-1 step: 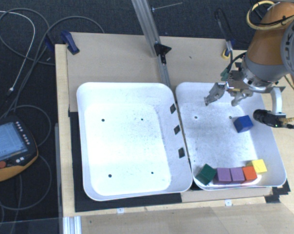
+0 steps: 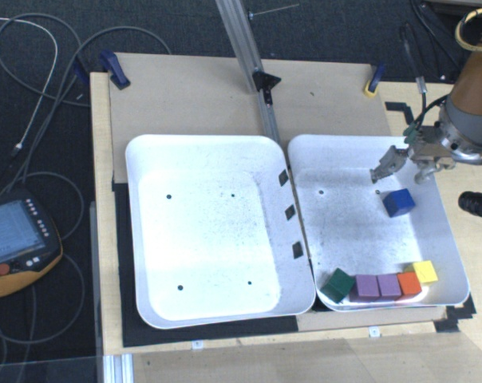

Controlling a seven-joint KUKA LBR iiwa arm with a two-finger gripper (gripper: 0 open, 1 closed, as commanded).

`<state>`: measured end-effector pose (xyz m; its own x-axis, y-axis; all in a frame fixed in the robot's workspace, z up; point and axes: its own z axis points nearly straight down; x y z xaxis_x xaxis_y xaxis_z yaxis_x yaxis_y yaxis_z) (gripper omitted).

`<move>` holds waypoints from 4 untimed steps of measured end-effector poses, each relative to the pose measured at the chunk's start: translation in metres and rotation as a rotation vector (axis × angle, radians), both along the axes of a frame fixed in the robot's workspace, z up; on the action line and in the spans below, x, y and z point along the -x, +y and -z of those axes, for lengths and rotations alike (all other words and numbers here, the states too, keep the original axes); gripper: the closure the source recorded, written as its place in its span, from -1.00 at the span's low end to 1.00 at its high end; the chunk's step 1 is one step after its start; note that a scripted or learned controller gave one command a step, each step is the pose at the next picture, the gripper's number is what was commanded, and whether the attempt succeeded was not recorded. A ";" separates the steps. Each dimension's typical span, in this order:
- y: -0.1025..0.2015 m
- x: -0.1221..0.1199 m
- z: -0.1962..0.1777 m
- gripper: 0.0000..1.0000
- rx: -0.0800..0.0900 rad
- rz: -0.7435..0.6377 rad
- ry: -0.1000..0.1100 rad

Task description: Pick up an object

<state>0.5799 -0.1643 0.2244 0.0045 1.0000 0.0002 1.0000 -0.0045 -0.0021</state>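
Observation:
A blue cube point(image 2: 399, 203) lies in the right bin point(image 2: 337, 214), toward its far right side. My gripper point(image 2: 406, 166) hovers just above and behind the cube, open, with one finger point(image 2: 387, 164) to the left and the other to the right; nothing is between them. Along the right bin's front edge sits a row of blocks: green point(image 2: 337, 284), purple point(image 2: 368, 286), a second purple point(image 2: 389, 285), orange point(image 2: 410, 282) and yellow point(image 2: 425, 273).
The left bin point(image 2: 201, 230) sits beside the right one, joined by black clips. A metal pole point(image 2: 239, 30) rises from the bench's back. Blue clamps point(image 2: 114, 69) hold the board's corners. A teach pendant point(image 2: 13, 234) lies off the bench at left.

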 end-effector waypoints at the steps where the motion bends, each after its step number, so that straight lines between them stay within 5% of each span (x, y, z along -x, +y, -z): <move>1: 0.004 -0.002 -0.010 1.00 -0.001 -0.006 -0.003; 2: 0.004 -0.002 -0.009 -1.00 -0.001 -0.006 -0.002; 3: -0.047 0.012 -0.036 -1.00 0.005 -0.001 -0.007; 4: -0.053 -0.037 0.082 -1.00 -0.002 -0.007 0.004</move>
<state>0.6172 -0.2173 0.1427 -0.0023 1.0000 0.0019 1.0000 0.0023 -0.0062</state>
